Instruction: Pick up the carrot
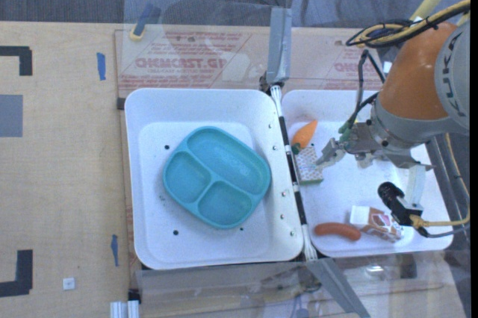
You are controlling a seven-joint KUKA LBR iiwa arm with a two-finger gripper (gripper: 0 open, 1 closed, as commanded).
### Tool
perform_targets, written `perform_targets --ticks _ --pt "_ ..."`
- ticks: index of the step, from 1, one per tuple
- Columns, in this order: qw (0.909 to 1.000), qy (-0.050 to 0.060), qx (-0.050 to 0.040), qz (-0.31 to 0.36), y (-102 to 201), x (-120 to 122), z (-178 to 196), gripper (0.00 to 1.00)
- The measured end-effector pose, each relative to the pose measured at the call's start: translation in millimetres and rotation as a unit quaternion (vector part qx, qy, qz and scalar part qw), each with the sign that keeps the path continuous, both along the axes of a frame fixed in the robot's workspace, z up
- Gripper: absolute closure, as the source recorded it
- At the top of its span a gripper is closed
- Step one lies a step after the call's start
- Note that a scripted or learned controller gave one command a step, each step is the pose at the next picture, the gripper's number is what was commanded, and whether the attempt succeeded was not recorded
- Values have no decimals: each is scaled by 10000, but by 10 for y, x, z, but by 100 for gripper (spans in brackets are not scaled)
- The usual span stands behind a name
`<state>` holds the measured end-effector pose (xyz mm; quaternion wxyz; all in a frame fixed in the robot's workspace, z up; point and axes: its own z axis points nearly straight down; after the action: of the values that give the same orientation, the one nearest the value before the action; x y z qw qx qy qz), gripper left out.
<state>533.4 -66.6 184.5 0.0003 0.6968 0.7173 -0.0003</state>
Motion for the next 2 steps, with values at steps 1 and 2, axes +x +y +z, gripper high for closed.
perform_targets --ticks 1,2 --pt "9999 -108 -16 -125 -383 640 -817 0" --pt "9966 -29 -7 828 -329 1167 -969 0"
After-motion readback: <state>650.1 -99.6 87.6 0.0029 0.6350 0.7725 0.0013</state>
